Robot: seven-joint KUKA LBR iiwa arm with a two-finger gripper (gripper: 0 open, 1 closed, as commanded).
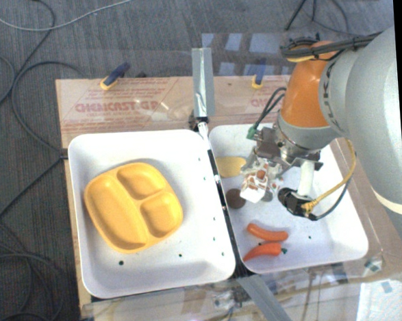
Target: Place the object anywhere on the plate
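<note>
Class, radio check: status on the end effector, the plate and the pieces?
End effector low in right bin. Yellow plate in left bin. Two orange pieces lie in right bin.

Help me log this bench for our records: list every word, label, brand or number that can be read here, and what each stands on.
Faint red printed lettering on the brown cardboard sheet behind the shallow white bins: too blurred and washed out to read for certain.
Red and white markings on the small white packet under the gripper: too small to read.
Nothing else bears text.

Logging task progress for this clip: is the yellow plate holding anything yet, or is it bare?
Bare. The yellow plate in the left bin shows all three compartments with nothing in them; the toy foods lie in the right bin.
</note>
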